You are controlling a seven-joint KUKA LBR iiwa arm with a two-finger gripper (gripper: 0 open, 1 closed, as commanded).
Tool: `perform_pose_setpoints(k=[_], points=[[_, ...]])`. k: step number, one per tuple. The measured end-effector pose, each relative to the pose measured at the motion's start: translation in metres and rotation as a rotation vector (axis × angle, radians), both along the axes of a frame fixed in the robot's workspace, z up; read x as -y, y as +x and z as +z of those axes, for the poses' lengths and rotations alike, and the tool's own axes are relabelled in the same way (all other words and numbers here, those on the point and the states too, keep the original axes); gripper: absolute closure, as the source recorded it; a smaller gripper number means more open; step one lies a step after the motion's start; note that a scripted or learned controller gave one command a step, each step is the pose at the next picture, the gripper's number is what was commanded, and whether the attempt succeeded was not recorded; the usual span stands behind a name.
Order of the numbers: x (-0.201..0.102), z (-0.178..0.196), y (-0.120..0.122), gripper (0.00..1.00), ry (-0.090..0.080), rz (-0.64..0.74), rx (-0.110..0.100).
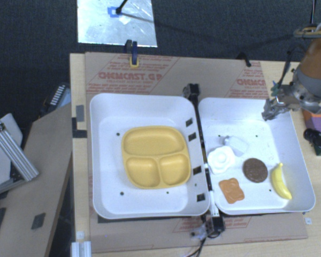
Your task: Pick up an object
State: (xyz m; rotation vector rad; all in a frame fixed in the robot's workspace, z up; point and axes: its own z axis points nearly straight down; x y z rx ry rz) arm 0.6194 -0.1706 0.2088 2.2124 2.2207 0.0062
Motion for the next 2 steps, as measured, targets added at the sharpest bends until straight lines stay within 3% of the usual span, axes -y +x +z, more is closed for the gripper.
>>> perform_pose_setpoints(k=[2], points=[[-0.107,0.016,0.009,1.00,0.004,0.006,-0.005]])
